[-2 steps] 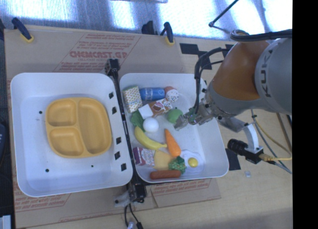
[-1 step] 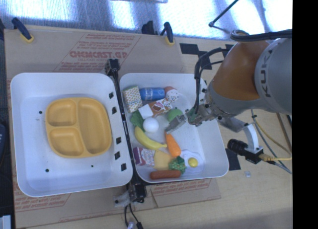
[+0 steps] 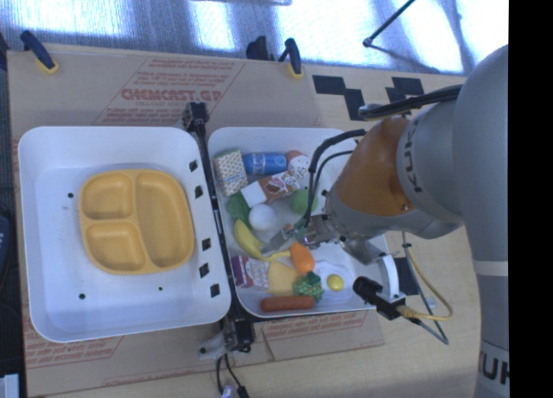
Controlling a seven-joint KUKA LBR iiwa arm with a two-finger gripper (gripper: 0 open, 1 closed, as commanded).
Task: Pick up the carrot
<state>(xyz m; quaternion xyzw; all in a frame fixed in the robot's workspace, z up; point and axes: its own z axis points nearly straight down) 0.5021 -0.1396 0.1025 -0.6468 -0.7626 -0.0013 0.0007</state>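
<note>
Carrot (image 3: 301, 257) lies in the right bin (image 3: 346, 139) among the toy food, just beside the broccoli (image 3: 308, 285) — the jaws (image 3: 289, 238) hover just above-left of it, seemingly empty, their opening impossible to tell — so descent and closing apparently remain.

Single fixed camera above bench (image 3: 78, 77), slanted downward, both bins (image 3: 34, 215) in frame
</note>
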